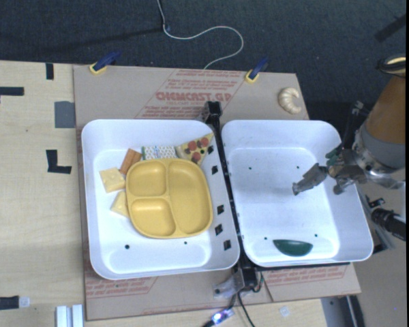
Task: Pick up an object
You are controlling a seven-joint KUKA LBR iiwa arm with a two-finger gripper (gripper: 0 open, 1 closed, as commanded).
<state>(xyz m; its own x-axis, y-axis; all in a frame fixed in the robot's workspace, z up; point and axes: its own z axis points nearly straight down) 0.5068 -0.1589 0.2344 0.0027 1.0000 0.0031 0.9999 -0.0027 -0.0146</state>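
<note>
A pale wooden tabletop (27,203) carries a brown cardboard sheet (184,97) with red print, pinned at its far edge by 2 clamps with yellow and blue grips. Black tape marks dot the wood to the left. Beyond the far edge lies dark carpet, crossed by a thin white cable (204,36). A small beige shell-like item (291,99) sits on the cardboard near the far right corner.

2 shallow white bins stand side by side on the cardboard. The left bin (102,251) holds a yellow divided plate (169,197), with tan crackers (113,180) and other small pieces tucked along its far and left sides.

In the right bin (347,244), a dark green bowl-shaped object (292,247) lies by the near wall, its long axis running left to right along that wall.

The hand (320,176) hangs over the right bin's right half, well apart from the green object; 1 finger (308,180) slants toward the left. Whether it is released or clenched, I cannot tell.
</note>
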